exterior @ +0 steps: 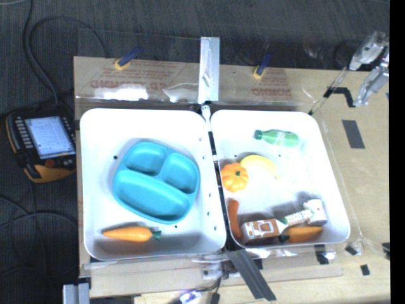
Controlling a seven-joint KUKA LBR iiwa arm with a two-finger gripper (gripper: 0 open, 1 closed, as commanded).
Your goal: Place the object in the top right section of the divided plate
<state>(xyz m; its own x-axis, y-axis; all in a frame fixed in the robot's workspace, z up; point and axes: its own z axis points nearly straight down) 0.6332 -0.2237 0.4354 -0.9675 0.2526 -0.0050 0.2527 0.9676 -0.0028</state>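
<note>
You've got divided plate in left bin, all sections bare; carrot lies below plate. Right bin, right of plate: green bottle, banana, pumpkin, brown bottle, carton, second carrot. Gripper far upper right of plate, cut off at edge; grip state: cannot tell. Target object unclear.

Robotics lab: bench w/ two white bins, teach pendant (floor, left), loose cables.
</note>
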